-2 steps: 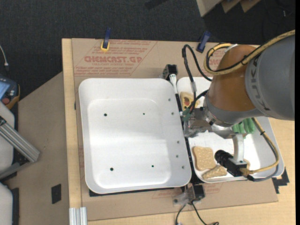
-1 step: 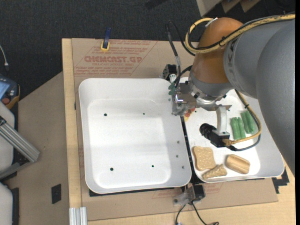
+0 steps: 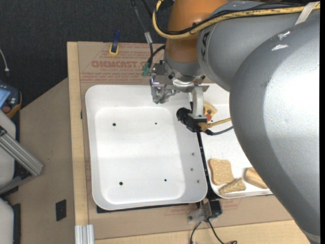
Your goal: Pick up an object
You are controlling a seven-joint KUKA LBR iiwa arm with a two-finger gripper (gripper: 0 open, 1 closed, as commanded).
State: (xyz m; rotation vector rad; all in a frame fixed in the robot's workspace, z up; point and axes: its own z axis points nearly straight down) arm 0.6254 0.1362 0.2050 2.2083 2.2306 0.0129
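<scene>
At the near edge of the tabletop (image 3: 81, 187), a small black clip with a cable (image 3: 209, 210) sat just in front of the seam between the 2 bins. In the near corner of the right bin (image 3: 218, 145) lay 3 tan food-like pieces close together: a square toast slice (image 3: 220, 170), a crumbly wedge (image 3: 232, 187) touching its near edge, and a smooth rounded piece (image 3: 254, 178) partly hidden under the grey arm (image 3: 274, 100). The left bin (image 3: 94, 151) showed 4 small dark dots on its white floor. Farther back, the pincer (image 3: 161, 95) hung over the far rim of the left bin, well apart from the 3 pieces; whether it was open or closed could not be told, and nothing was seen in its grasp. Beyond it lay cardboard with red lettering (image 3: 117, 64) and a blue and yellow clamp (image 3: 115, 43) at its far edge.
</scene>
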